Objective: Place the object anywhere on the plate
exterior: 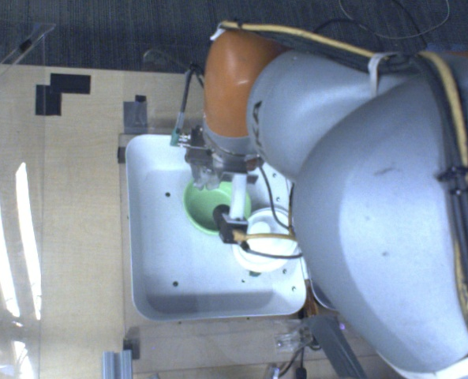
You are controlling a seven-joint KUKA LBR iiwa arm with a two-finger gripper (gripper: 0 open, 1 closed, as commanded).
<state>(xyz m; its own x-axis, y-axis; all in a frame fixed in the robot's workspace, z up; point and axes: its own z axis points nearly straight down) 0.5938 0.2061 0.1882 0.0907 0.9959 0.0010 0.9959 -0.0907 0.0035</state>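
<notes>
Inspecting the bin (159,243), we find the tool (207,181) over the green plate (199,208), a white bowl (270,253) just beside the plate; we cannot tell the tool's state.

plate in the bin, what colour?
Light green. The plate shows best in the camera view, partly covered from above.

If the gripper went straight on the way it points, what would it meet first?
Probably the green plate, which seems to lie right below the gripper in the white bin; depth is unclear.
</notes>
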